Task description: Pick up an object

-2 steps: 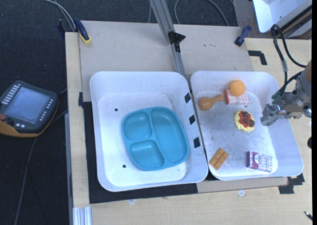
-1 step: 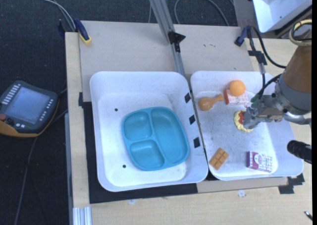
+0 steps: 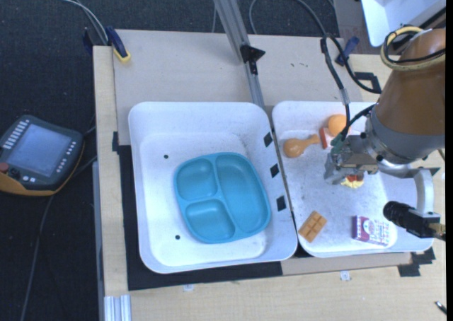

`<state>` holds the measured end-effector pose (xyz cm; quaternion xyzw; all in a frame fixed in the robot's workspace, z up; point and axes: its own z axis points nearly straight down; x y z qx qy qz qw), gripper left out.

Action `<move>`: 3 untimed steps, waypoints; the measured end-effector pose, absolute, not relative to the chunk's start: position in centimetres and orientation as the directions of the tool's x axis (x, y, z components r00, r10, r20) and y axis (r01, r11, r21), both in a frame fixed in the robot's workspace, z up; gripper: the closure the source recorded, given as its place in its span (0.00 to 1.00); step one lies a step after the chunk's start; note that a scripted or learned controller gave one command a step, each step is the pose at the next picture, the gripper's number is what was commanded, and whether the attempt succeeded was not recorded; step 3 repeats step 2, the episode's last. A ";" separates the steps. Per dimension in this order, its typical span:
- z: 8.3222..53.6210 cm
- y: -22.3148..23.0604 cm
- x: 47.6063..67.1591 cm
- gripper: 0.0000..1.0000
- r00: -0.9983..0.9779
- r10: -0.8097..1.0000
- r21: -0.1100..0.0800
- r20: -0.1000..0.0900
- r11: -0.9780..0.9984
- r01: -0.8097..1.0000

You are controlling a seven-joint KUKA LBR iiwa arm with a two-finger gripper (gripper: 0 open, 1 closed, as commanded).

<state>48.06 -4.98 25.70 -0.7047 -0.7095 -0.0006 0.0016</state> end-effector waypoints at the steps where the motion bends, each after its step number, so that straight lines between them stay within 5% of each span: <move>1: 24.5 -0.3 48.7 1.00 -0.005 1.000 -0.003 0.002 0.005 1.000; 2: 24.7 4.5 48.1 1.00 -0.006 1.000 -0.002 0.003 0.006 1.000; 3: 24.7 4.5 48.1 1.00 -0.006 1.000 -0.002 0.003 0.006 1.000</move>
